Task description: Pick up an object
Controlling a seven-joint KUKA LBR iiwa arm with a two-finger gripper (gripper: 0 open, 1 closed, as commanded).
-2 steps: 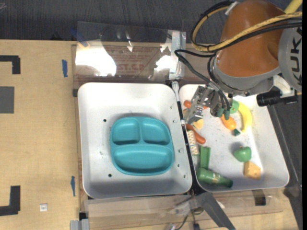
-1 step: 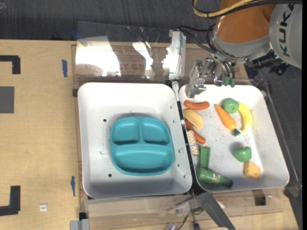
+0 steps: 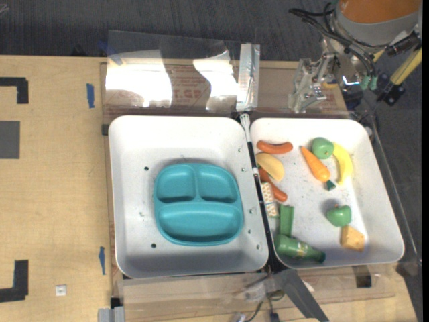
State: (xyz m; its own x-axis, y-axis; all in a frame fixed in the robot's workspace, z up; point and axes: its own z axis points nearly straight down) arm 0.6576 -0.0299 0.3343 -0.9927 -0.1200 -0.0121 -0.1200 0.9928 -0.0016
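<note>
My gripper [image 3: 305,101] hangs above the far edge of the right bin [image 3: 382,193], its fingers apart with nothing between them. The right bin holds toy food: a red sausage [image 3: 275,147], a yellow potato-like piece [image 3: 271,166], an orange carrot [image 3: 315,164], a green apple [image 3: 322,147], a yellow banana [image 3: 343,161], a green pepper [image 3: 339,215], a yellow cheese wedge [image 3: 352,237], a green bottle [image 3: 295,247] and a corn cob [image 3: 269,198] along the left wall. All lie below and toward the camera from the gripper.
The left bin [image 3: 127,180] holds a teal divided plate [image 3: 198,202]. A clear plastic sheet [image 3: 174,79] and a metal strip [image 3: 247,76] lie behind the bins. Wooden bench [image 3: 47,180] stretches to the left. Cables hang by the arm's wrist [image 3: 375,19].
</note>
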